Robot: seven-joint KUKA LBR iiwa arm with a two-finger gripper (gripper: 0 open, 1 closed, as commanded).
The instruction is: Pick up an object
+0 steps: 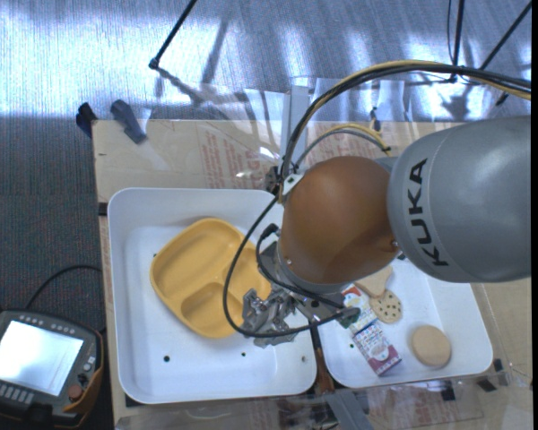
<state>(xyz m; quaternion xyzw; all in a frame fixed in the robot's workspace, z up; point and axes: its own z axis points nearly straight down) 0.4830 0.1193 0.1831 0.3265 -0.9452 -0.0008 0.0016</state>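
A yellow divided plate lies tilted in the left bin. My gripper hangs low over the left bin's near right part, just beside the plate's right edge; its metal parts overlap that edge. The arm's orange band and grey body hide much of the middle. In the right bin lie a small carton, a round tan biscuit-like piece, a spotted cookie and a tan piece partly under the arm.
The wall between the two bins runs just right of the gripper. A teach pendant lies on the floor at lower left. Cables loop over the arm, and a dark clamp sits at the bench's far left corner.
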